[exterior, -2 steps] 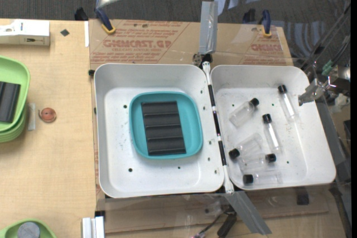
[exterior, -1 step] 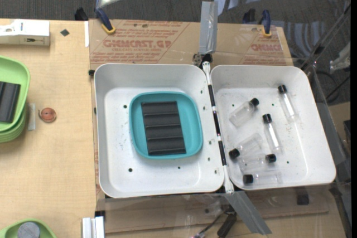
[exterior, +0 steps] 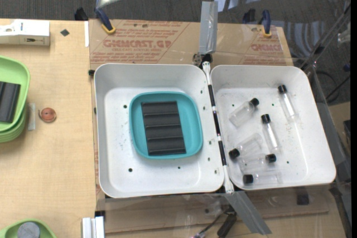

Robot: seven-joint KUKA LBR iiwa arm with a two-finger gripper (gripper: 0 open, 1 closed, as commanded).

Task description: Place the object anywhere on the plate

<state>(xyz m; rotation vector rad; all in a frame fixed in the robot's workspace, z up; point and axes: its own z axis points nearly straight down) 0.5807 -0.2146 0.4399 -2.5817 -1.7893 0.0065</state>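
The tool's state cannot be told from this view, so the move turns on the layout alone: 6 clear plastic vials with black caps [exterior: 262, 139] lie scattered in the right white bin [exterior: 309, 83], axes pointing various ways. The teal square plate [exterior: 192, 120], carrying a black ribbed insert [exterior: 163, 126], sits in the left white bin [exterior: 111, 136], just across the shared rims.

- A cardboard sheet [exterior: 167, 39] behind the bins is showing red print, partly readable as "CHEMCAST"; its smaller lines are staying too blurred to read.
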